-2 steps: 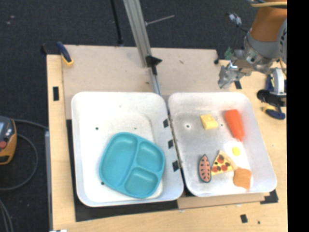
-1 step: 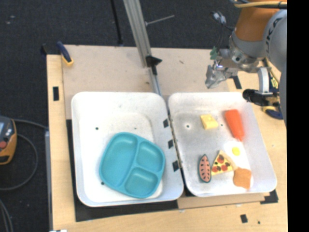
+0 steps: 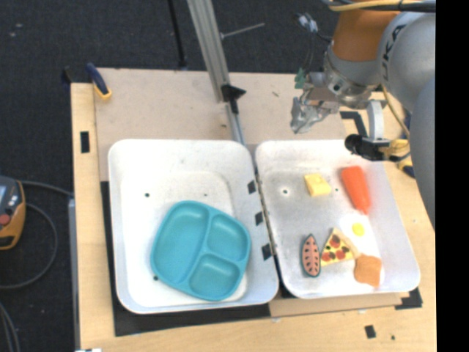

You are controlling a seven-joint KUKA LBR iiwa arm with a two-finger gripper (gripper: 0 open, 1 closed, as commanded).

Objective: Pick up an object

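Observation:
The right bin (image 3: 293, 270) holds several toy foods: a yellow cheese block (image 3: 317, 185), an orange carrot (image 3: 356, 188), a fried egg (image 3: 356, 229), a pizza slice (image 3: 338, 248), a watermelon slice (image 3: 311, 255) and an orange lump (image 3: 368, 270). My gripper (image 3: 304, 118) hangs above the bench just past the right bin's far rim, well up and away from the cheese block. Nothing shows between its fingers.
The left bin (image 3: 132, 167) holds a turquoise divided plate (image 3: 201, 250). A slanted aluminium post (image 3: 212, 50) rises behind the seam between the bins. A blue-and-yellow tool (image 3: 97, 80) lies at the bench's far left corner.

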